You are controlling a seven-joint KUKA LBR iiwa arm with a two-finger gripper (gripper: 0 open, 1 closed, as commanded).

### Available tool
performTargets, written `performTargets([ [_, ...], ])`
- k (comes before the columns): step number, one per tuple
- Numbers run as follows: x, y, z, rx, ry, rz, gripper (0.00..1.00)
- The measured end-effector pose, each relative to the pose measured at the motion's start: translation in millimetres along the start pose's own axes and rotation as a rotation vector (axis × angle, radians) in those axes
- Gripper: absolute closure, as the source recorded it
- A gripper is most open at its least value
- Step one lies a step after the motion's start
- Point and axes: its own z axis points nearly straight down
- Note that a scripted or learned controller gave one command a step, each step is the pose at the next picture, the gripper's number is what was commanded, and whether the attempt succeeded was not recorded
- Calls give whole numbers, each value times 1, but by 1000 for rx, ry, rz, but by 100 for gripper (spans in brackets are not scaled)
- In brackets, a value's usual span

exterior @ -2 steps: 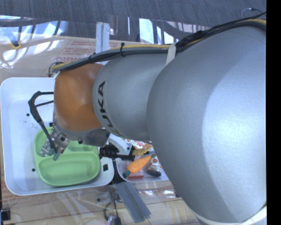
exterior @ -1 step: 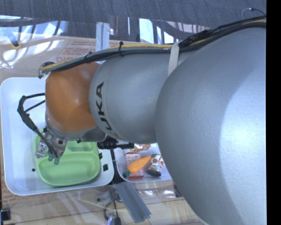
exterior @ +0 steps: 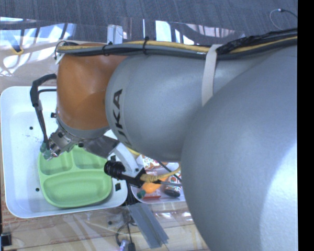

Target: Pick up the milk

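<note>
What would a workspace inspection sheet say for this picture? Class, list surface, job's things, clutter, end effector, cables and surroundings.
Surface: left white bin and part of right bin, on a wooden bench.
Job's things: milk, nothing seen.
Clutter: green divided tray in left bin; small colourful items in right bin.
End effector: wrist mechanism over the tray's far left corner; grip state unclear.
Cables: black cable looping to the wrist; bundle along the arm.
Surroundings: dark carpet.

— What sits on the counter (exterior: 94,226)?
— A left white bin (exterior: 10,156) holding a green divided tray (exterior: 73,184), and beside it a second bin (exterior: 162,198), mostly hidden.
</note>
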Motion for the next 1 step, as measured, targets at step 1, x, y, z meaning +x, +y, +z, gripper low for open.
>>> performTargets([
  [1, -46, -41, 38, 2, 0, -3, 100],
])
